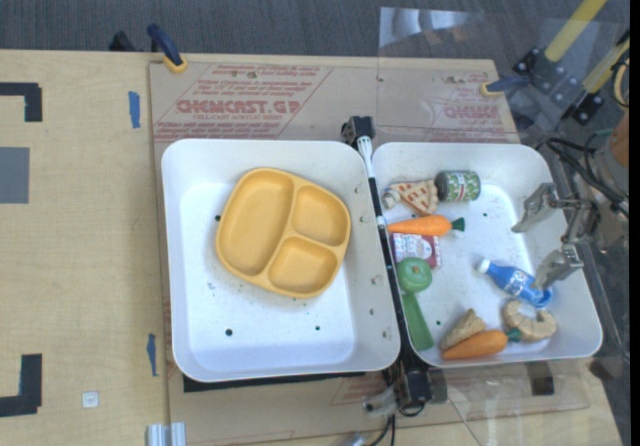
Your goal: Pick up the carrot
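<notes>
Along the near edge of the right bin point(590, 334), a carrot point(476, 344) lies flat, its orange body pointing toward the bin's left side, with a tan wedge-shaped piece point(463, 326) touching it just above and a pale ring-shaped pastry point(529, 321) just beside its right end. A green-topped long vegetable point(414, 294) leans along the divider to its left. Farther up, a blue and white bottle point(514, 281) lies on its side, and a small red and white packet point(415, 249) sits near the divider. A second carrot point(423, 226) (orange, with a green stub at its right end) rests across the bin's upper left part, just below a pizza-slice toy point(415, 196) and a dark can point(458, 186) lying on its side.

At the right rim of this bin the pincer point(548, 237) hangs with its two metal fingers point(532, 206) spread wide apart, nothing between them. The near carrot lies below and left of it, apart from it, with the blue bottle between; the upper carrot lies well to its left at about the same height.

Left of the divider, the left bin point(190, 334) holds a yellow three-compartment plate point(283, 232). Both bins sit on a cardboard sheet point(250, 99) on the wooden desk point(70, 234).
</notes>
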`<state>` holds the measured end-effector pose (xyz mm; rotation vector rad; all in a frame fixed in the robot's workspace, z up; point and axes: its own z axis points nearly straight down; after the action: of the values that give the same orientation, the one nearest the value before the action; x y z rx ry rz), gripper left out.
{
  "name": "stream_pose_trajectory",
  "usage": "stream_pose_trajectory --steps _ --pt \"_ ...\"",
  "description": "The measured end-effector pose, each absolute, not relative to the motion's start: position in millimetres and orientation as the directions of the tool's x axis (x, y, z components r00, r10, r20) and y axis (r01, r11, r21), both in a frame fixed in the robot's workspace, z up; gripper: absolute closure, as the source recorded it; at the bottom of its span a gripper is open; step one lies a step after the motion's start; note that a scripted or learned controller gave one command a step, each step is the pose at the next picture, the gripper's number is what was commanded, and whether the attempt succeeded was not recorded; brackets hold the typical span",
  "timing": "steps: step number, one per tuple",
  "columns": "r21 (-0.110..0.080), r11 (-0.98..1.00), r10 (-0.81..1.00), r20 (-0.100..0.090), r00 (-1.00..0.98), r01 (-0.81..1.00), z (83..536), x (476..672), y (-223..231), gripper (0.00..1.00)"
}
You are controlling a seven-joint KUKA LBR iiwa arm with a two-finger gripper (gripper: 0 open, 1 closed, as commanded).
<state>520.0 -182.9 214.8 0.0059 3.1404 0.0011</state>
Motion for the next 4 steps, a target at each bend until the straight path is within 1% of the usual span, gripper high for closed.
stream_pose_trajectory --steps 1,2,3,4 --pt "-0.001 1.000 0.014 -0.014 -1.000 0.014 249.4 610.6 -167.5 0.00" --pt "0.004 0.991 0.135 0.001 -0.991 0.135 179.6 593.6 -98.1 0.00" --pt "0.001 0.980 0.201 -0.012 -0.980 0.201 117.4 604.6 -100.6 0.00" --pt "0.006 0.815 0.580 -0.008 -0.815 0.580 99.0 619.8 -114.6 0.00"
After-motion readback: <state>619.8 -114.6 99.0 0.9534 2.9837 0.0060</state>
